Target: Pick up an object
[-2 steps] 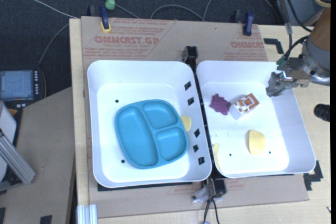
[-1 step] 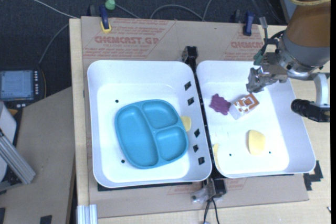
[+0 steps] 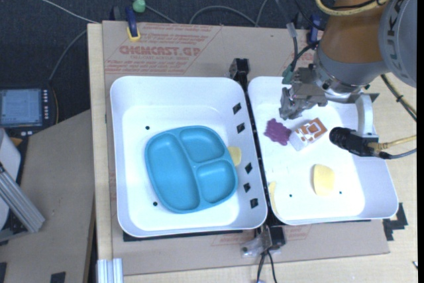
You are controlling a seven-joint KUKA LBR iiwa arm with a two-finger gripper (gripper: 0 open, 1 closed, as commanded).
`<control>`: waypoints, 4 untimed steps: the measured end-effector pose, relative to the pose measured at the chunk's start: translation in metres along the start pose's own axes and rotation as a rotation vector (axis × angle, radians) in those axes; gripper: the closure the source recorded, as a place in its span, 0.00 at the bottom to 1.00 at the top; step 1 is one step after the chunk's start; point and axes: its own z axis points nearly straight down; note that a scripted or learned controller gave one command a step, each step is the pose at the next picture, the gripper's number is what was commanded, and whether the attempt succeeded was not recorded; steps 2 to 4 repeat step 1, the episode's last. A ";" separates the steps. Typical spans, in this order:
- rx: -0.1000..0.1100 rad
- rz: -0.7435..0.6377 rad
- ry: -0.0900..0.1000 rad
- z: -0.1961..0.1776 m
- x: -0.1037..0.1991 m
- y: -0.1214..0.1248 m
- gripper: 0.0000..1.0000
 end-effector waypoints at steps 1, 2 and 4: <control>0.000 0.001 -0.001 0.006 0.063 0.002 1.00; 0.000 0.001 -0.001 0.006 0.063 0.002 1.00; 0.000 0.001 -0.001 0.006 0.063 0.002 1.00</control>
